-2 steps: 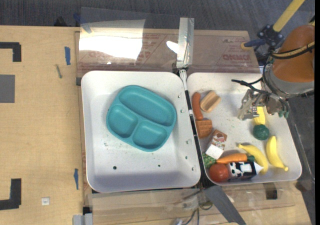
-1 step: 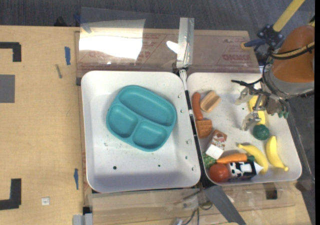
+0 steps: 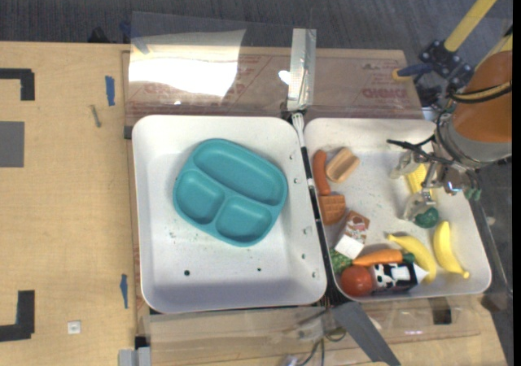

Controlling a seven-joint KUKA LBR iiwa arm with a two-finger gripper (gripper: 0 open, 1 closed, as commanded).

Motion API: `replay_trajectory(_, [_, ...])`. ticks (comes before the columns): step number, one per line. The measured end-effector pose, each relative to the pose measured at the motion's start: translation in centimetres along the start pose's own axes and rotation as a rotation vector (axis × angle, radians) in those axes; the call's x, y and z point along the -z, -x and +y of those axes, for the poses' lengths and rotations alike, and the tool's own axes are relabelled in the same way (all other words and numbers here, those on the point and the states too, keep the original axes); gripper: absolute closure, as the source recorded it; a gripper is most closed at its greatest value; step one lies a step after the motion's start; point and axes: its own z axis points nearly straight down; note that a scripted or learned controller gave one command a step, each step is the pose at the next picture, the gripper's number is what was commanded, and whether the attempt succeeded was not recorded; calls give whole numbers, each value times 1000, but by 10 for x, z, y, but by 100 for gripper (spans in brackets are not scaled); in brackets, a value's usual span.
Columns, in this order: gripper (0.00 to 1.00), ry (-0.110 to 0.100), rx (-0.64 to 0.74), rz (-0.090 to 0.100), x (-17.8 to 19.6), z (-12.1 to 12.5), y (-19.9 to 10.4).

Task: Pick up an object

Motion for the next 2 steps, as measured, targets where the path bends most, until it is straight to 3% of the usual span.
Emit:
replay_trajectory(1, [100,-4,1,-15,14,0,4])
replay_trajectory(2, [0,-3,1,-13,13,1,4])
